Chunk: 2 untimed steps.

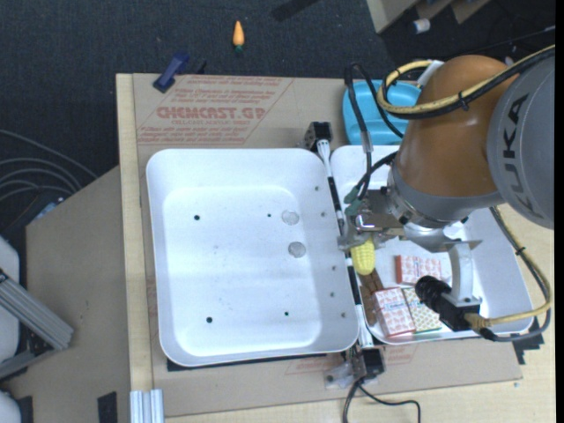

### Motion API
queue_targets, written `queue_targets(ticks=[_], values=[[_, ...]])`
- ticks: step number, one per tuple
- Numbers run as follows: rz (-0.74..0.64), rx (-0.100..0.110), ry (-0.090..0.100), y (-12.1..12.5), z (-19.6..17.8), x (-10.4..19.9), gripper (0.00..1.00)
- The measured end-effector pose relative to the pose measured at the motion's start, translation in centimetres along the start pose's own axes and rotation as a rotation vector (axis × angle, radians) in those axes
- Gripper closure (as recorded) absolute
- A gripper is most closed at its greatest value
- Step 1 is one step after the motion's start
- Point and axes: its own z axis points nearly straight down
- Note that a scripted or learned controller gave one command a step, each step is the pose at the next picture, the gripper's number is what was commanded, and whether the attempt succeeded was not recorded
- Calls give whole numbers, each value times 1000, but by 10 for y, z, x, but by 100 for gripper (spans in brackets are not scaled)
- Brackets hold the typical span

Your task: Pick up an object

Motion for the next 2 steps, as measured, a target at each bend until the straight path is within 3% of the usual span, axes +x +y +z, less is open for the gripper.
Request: queue_targets(ticks=[1, 2], values=[[1, -3, -1, 7, -55, -24, 100], [0, 1, 0, 6, -7, 4, 100]])
